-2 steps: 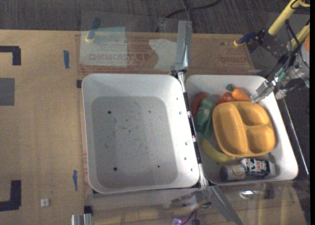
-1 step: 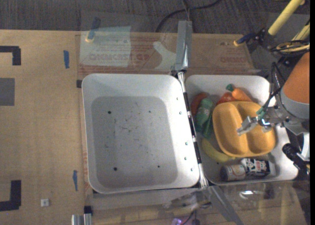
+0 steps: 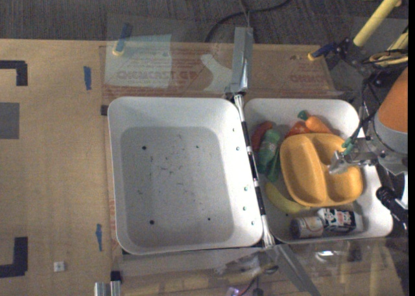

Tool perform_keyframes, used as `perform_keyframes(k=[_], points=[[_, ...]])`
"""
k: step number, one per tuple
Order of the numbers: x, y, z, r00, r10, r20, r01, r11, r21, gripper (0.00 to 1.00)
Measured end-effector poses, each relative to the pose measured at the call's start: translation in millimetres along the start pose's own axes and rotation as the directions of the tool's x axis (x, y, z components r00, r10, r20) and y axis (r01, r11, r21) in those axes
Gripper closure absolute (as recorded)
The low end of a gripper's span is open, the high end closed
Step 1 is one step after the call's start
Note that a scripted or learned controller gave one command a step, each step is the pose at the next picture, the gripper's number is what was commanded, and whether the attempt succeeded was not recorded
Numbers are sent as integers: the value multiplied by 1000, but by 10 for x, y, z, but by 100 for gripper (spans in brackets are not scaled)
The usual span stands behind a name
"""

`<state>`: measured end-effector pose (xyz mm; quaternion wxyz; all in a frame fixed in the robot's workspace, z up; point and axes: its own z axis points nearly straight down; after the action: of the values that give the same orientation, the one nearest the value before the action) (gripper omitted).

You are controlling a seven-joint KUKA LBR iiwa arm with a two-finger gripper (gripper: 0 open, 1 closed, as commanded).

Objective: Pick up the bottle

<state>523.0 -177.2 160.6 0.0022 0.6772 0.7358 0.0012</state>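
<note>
The bottle (image 3: 324,222) lies on its side along the front wall of the right bin (image 3: 376,220), with a pale cap end to the left and a black-and-white label. My gripper (image 3: 342,160) hangs over the right half of a yellow two-part dish (image 3: 311,170), up and slightly right of the bottle and apart from it. The grey arm with its orange band comes in from the right edge.
Around the dish lie an orange carrot (image 3: 318,123), a red pepper (image 3: 260,134), a green item (image 3: 269,152) and a yellow banana (image 3: 282,201). The left bin (image 3: 130,120) stands beside it, past a metal divider (image 3: 249,165). Cables run at the back.
</note>
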Motion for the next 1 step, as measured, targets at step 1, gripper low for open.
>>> perform_keyframes(k=[1], points=[[-228, 127, -1449, 986, -170, 1, 170, 986, 1, 100]])
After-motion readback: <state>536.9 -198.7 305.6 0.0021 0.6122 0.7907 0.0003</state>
